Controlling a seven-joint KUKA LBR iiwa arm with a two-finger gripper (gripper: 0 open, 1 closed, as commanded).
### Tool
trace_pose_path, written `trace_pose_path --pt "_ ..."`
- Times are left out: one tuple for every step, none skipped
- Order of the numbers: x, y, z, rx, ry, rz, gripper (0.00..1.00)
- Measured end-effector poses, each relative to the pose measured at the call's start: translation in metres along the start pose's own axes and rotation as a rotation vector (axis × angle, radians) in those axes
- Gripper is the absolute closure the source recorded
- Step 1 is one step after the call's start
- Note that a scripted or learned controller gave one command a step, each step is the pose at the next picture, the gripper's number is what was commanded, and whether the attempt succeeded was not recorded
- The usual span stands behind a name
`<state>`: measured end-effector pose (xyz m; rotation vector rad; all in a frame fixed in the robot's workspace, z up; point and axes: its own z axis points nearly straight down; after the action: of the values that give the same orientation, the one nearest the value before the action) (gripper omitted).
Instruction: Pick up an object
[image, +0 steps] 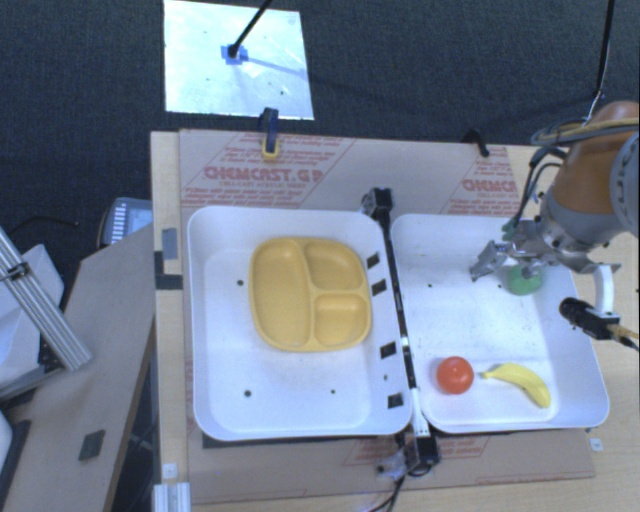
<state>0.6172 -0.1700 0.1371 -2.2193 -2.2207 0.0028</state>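
Fingers of the grey gripper (522, 264) hang over a small round green object (522, 280) in the right white bin (440, 300); whether they are apart or together cannot be told. Nothing looks lifted yet, so the pick remains to be done.

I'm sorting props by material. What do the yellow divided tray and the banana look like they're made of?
Yellow divided tray: likely moulded plastic, smooth with a soft sheen, one even colour, rounded compartment walls. Banana: probably a plastic toy; uniform yellow, smooth skin, though too small to be sure.
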Motion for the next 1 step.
trace_pose_path --pt "0.0041 0.0018 0.0503 -0.003 0.007 -0.003 0.0"
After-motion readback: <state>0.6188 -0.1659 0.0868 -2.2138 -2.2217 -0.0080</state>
